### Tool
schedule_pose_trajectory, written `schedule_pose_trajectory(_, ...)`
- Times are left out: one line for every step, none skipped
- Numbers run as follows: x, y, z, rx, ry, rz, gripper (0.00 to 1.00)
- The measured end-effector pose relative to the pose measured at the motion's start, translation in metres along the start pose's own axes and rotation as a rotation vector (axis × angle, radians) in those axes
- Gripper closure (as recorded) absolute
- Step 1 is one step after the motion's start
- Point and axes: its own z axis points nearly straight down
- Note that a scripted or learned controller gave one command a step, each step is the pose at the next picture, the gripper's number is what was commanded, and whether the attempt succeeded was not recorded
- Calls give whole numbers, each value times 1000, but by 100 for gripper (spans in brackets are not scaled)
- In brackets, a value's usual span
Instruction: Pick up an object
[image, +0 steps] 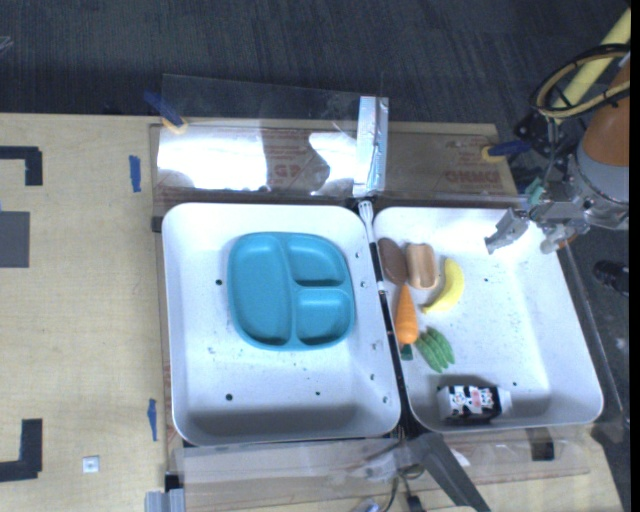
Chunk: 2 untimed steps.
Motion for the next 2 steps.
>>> schedule_pose_trajectory(44,48,64,2,0,8,0)
schedule_pose_trajectory(44,49,50,-5,-3,7,100)
